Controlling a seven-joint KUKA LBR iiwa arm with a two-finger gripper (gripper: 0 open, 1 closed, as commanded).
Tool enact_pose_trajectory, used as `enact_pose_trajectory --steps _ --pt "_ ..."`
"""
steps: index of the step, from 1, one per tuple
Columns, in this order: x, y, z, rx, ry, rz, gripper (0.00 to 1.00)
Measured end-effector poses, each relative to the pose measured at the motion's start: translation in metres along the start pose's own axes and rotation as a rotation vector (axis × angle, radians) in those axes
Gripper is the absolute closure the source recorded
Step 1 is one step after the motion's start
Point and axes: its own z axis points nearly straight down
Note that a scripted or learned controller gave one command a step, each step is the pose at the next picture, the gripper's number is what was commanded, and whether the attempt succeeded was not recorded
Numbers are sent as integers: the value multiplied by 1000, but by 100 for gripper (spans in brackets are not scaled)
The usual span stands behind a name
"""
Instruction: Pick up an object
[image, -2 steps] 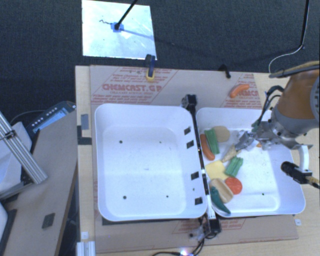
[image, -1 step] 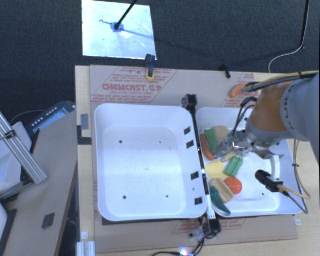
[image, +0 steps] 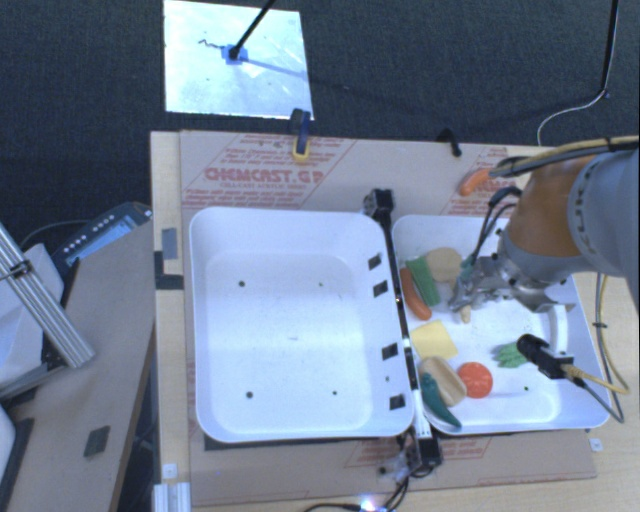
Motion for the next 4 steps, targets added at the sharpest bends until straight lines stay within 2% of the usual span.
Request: enact_pose_trajectory --steps 1,2,3,4 --pt "36 -13 -38 -1 2 -3 100" --pt "28 -88 -20 9 2 6 100" --pt "87 -15 -92 -11 2 -8 100" --pt "65 18 -88 -2 -1 0 100"
